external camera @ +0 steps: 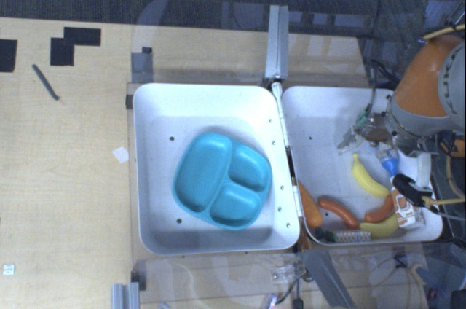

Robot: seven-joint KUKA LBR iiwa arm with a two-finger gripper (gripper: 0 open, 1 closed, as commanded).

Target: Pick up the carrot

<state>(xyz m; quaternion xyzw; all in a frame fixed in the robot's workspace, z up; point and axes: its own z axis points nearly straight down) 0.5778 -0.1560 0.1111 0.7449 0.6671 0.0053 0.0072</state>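
Bench: pale wood, two white bins side by side, a blue divided plate in the left one.
Arm: gripper hovers over the right bin, nothing visibly held; finger spread too blurred to tell.
Carrot: orange carrot at the right bin's near-left wall, beside a sausage.
Advice: approach steeply, clear of the wall.
Hidden: its lower tip.

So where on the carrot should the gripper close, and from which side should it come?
Probably from above, on the carrot's thick middle, fingers closing across its width. It lies flat against the right bin's left wall, one end toward the bin's near corner, so that wall blocks a side approach. A sausage lies close on its right, leaving little room for the finger on that side. The gripper hangs higher in the same bin.
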